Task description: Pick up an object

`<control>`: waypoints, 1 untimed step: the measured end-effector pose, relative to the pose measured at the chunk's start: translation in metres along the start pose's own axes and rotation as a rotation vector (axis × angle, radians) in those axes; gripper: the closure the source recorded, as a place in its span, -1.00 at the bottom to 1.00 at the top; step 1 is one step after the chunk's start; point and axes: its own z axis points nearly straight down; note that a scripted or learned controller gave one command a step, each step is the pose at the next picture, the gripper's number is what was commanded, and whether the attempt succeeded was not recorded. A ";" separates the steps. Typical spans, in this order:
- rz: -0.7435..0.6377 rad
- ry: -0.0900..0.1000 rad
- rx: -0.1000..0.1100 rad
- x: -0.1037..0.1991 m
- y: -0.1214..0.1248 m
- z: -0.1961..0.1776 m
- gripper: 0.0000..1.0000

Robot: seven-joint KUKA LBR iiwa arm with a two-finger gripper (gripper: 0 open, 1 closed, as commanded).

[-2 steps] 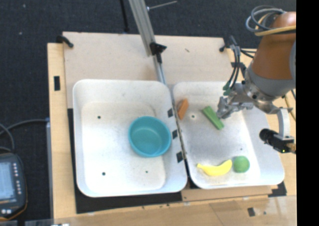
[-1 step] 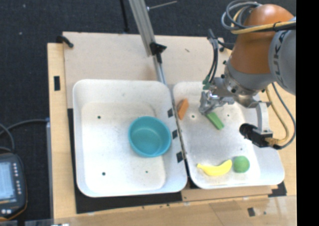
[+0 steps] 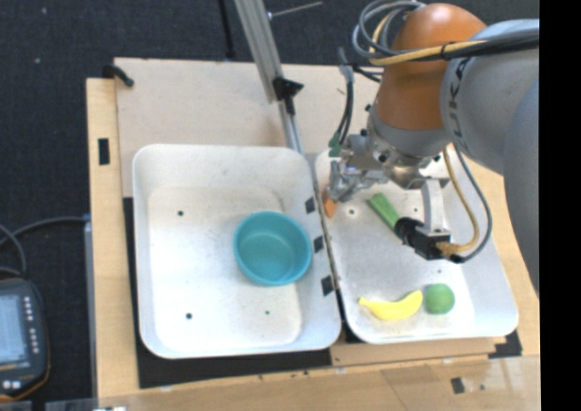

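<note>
Grey-armed gripper (image 3: 342, 184) crowds the right bin's (image 3: 490, 287) left wall, beside a green marker (image 3: 382, 210).

The surface (image 3: 200, 101) carries two white bins: one left bin (image 3: 163, 182) and one right bin (image 3: 481, 300).

Left bin contents: one blue bowl (image 3: 272, 249), right of centre. Item count: one.

Right bin contents: one yellow banana (image 3: 392, 307) at the near edge; one green ball (image 3: 439, 298) just right of the banana; one green cylinder (image 3: 382, 210) farther back; one small orange item (image 3: 329, 208) at the bin's left wall, kind not discernible. Item count: four.

One arm (image 3: 472, 83) reaches in from the right.
</note>
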 end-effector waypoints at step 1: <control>-0.001 0.000 0.000 0.050 0.005 0.008 1.00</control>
